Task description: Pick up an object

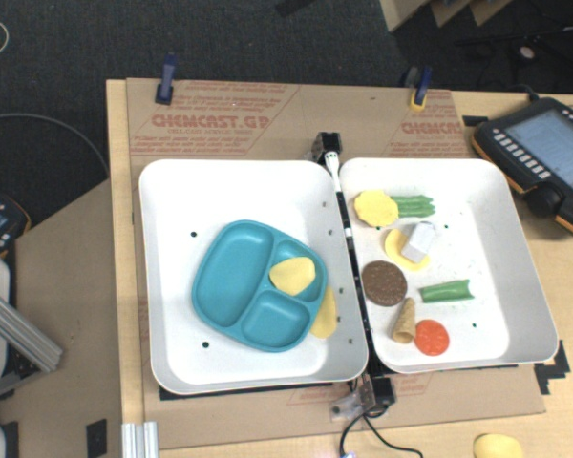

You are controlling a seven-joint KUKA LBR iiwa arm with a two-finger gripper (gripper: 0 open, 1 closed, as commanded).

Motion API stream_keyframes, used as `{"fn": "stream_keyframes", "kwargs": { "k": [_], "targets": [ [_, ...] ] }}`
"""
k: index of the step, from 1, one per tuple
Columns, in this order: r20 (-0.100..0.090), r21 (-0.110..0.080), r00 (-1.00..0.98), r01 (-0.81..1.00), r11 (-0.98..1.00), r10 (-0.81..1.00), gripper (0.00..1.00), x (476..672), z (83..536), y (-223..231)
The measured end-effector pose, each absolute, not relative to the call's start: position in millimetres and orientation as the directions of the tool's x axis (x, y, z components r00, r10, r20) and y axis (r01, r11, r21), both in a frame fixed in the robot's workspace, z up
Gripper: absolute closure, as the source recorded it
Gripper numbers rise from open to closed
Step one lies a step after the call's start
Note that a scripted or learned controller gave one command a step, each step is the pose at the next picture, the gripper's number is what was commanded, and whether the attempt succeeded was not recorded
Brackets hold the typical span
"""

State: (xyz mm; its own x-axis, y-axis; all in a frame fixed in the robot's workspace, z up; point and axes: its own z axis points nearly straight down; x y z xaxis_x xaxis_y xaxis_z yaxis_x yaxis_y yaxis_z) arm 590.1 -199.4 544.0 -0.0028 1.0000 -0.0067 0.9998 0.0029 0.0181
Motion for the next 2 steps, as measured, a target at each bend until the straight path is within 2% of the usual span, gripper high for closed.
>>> {"fn": "stream_keyframes", "kwargs": {
  "k": [1, 2],
  "targets": [
    [0.004, -0.012, 0.003, 1.000, -0.003, 1.000, 1.00, 500.9, 442, -181],
    [-0.007, 0.014, -0.002, 1.000, 0.002, 1.000, 1.00, 575.0, 536, -196]
  ]
}}
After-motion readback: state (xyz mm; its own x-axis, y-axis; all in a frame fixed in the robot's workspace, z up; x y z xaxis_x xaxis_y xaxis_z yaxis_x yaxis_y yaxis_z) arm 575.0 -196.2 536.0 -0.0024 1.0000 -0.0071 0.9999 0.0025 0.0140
